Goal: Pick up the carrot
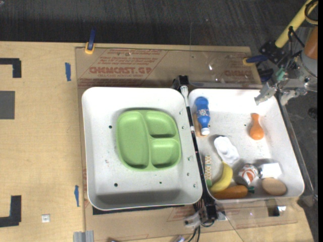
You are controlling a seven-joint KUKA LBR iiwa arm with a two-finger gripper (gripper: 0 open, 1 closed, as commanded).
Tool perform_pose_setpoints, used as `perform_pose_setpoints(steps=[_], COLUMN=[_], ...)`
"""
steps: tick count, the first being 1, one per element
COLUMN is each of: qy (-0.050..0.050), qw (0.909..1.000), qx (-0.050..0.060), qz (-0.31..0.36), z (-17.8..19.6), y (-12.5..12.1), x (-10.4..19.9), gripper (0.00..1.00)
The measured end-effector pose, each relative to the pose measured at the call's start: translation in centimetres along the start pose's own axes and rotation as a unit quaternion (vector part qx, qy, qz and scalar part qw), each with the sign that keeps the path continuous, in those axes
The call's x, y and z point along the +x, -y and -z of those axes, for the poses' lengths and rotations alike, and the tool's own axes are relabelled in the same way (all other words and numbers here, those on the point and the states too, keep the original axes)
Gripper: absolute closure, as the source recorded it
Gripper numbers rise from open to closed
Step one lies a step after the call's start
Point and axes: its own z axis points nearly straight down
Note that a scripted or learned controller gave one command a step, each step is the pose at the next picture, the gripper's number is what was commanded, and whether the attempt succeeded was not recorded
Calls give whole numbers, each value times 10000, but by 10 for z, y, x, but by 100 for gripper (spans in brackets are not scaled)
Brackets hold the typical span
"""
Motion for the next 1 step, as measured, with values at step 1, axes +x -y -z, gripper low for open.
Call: perform_pose_setpoints(steps=[1], qy=[-56], qw=[9983], qx=[-70], qz=[579], z=[-101], y=[12], x=[7], gripper=[0])
